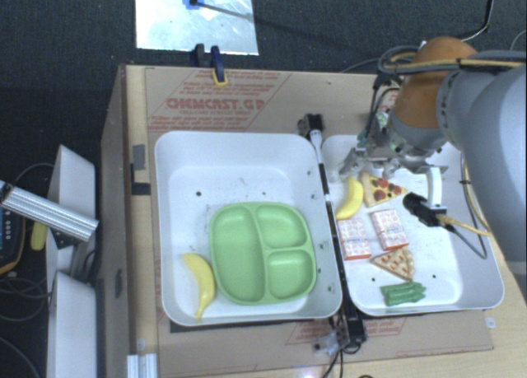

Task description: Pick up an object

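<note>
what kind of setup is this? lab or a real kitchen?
Likely a robot lab bench, not a kitchen: two white bins on cardboard, toy food such as a banana and pizza slice, loose cables around.

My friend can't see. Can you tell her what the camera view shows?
A grey robot arm reaches from the right, its gripper low over toy food in the right white bin: a banana, pizza slices, green beans. The left bin holds a green plate beside another banana.

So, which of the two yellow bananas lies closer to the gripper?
The yellow toy banana in the right white bin, just below the gripper. The other yellow banana lies in the left bin, beside the green divided plate.
</note>
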Robot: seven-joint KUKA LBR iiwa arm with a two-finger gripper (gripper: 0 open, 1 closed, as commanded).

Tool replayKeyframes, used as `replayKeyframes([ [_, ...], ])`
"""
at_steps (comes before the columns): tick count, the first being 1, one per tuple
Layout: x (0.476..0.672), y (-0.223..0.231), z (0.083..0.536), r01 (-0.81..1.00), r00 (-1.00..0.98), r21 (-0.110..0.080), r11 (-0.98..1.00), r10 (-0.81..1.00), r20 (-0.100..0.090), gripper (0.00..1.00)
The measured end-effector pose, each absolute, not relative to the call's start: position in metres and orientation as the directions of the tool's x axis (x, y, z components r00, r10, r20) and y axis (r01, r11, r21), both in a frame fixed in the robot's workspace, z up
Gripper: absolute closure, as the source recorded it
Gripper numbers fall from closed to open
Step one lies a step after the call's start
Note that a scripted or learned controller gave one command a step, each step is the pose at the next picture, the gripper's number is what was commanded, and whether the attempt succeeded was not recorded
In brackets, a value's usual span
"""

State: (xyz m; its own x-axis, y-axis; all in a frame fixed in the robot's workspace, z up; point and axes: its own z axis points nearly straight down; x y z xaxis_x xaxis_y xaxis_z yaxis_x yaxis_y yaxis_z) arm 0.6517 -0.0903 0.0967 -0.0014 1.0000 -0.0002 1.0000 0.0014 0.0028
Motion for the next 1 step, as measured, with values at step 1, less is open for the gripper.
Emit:
replayKeyframes([
  [1, 0.6198, -0.0861, 0.0882, 1.000, -0.002, 0.011, 0.002, 1.000, -0.003, 0.00],
])
